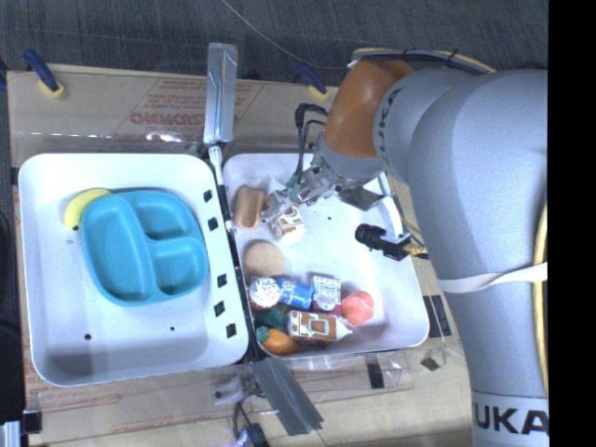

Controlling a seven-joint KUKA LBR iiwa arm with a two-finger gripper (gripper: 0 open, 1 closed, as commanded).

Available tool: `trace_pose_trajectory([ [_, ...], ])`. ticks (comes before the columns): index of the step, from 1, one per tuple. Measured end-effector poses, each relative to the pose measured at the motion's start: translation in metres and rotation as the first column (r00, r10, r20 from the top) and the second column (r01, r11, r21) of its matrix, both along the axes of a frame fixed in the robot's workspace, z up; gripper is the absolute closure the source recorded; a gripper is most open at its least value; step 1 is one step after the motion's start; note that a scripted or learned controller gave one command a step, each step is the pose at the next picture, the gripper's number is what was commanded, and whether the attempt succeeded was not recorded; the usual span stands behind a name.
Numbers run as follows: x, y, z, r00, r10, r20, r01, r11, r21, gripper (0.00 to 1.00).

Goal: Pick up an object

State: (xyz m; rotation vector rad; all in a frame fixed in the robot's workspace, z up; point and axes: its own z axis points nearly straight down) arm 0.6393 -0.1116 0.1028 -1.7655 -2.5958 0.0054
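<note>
My gripper (298,192) is low over the back of the right bin (402,298), under the orange-banded wrist. It hangs just above a small white and orange carton (289,223) and right of a tan bread roll (247,206). Nearer the front lie a round brown bun (264,257), a cupcake (264,292), a blue can (296,295), a small milk carton (326,291), a pink ball (358,306), an orange box (312,325) and a carrot-like orange piece (277,343).
The left bin (47,343) holds a blue divided plate (144,245) with a yellow banana (82,203) at its back left corner. A raised divider (223,250) separates the two bins. The big grey arm covers the right side of the bench.
</note>
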Motion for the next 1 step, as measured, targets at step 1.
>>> trace_pose_trajectory([
  [1,-0.0167,0.1075,0.0915,0.98,-0.201,0.007,0.201,0.98,0.004,1.0],
])
